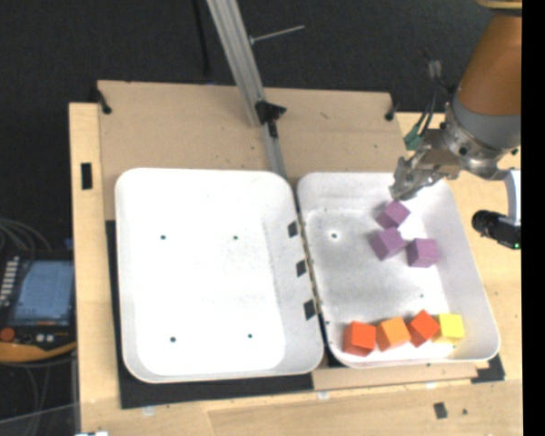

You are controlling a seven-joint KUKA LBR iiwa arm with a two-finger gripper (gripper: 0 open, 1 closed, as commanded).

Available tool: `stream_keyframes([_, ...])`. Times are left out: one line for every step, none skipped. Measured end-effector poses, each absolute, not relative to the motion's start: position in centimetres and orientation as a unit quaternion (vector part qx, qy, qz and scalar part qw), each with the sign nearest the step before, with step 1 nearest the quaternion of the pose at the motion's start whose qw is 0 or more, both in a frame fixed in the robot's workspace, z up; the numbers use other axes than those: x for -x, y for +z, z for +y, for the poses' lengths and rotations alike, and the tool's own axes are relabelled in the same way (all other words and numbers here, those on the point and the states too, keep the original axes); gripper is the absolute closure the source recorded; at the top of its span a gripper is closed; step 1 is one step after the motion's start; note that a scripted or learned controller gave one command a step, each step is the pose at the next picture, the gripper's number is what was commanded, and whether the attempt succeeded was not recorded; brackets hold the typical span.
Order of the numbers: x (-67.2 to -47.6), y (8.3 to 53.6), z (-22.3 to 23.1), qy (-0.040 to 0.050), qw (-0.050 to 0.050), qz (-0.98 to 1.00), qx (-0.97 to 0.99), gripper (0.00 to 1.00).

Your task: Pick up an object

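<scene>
Now the grey arm with the orange band reaches in from the right, and its two-finger gripper (407, 187) hangs over the far part of the right white bin (345, 209). Just below its tip lies a small purple foam cube (393, 213), the nearest of three purple cubes; the second (387, 242) and the third (422, 252) lie close beside it. I cannot tell how the gripper is set, and no object is seen in its hold. Along the near wall of this bin stand two red-orange cubes (360, 337), an orange cube (393, 332) and a yellow cube (451, 326). The left white bin (136, 198) is not involved. I judge this the approach step: the next move needs a straight descent on the nearest purple cube, without pushing its neighbours
</scene>
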State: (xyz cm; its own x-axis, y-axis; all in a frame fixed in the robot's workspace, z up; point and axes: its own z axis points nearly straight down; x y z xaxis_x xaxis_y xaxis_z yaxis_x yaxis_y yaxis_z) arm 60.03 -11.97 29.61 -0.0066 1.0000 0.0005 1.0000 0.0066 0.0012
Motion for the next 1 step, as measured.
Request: stream_keyframes([-58.92, 29.33, -6.82, -0.0001, 0.0, 0.709, -0.705, 1.0])
